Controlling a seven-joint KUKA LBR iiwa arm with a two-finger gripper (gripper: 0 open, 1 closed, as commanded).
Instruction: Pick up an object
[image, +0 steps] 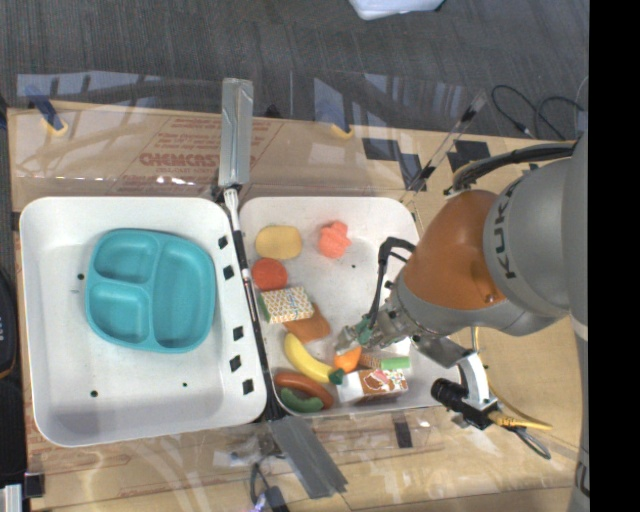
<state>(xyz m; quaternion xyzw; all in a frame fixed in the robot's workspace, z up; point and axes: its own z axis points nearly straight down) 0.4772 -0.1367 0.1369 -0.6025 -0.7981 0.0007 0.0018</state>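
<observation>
The right bin (385, 215) holds several toy foods. A yellow lemon-like piece (278, 241), a pink-orange piece (334, 239) and a red tomato (269, 273) lie toward the back. A patterned wafer block (285, 302) rests on a brown slice (312, 327), with a banana (304, 357) and a sausage on a green piece (300, 388) nearer the front. My gripper (363, 335) hangs low at the bin's front right, just above a small orange carrot (347, 358) and a printed carton (382, 381). The wrist hides what lies under it.
The left bin (40, 300) holds a teal divided plate (150, 290). A grey divider bar (236, 130) runs back from between the bins. The arm's orange band (455, 265) covers the right bin's right side. Cables (500, 415) trail at the front right.
</observation>
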